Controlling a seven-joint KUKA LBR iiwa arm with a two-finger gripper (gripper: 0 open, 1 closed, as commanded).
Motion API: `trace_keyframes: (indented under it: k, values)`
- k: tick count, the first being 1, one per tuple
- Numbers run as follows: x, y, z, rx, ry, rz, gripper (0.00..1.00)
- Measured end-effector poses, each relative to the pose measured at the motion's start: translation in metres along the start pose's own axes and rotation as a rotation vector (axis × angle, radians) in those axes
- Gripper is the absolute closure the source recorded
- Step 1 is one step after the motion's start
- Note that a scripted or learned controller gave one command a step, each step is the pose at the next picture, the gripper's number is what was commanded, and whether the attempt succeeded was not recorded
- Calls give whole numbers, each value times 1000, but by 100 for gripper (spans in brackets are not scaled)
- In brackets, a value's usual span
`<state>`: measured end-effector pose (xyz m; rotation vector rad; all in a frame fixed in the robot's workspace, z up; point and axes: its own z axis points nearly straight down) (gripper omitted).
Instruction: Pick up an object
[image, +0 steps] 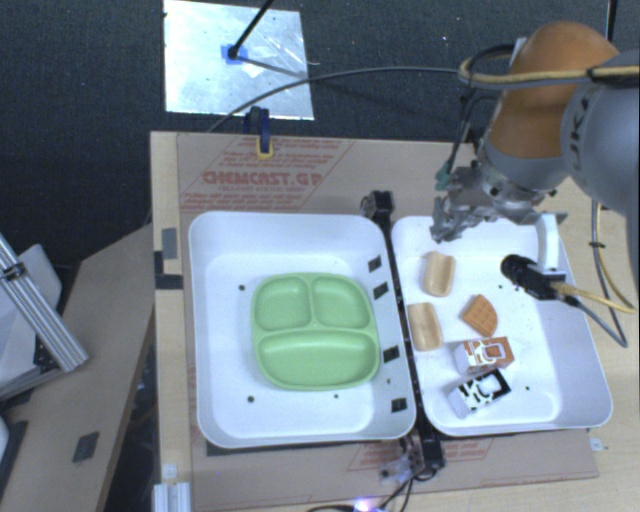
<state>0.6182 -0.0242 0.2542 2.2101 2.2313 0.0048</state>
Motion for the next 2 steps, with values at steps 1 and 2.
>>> trace_keyframes:
  k: [1, 2]
  values:
    - [49, 6, 14, 2, -1, 1, 100]
    - [96, 29, 12, -1, 1, 0, 100]
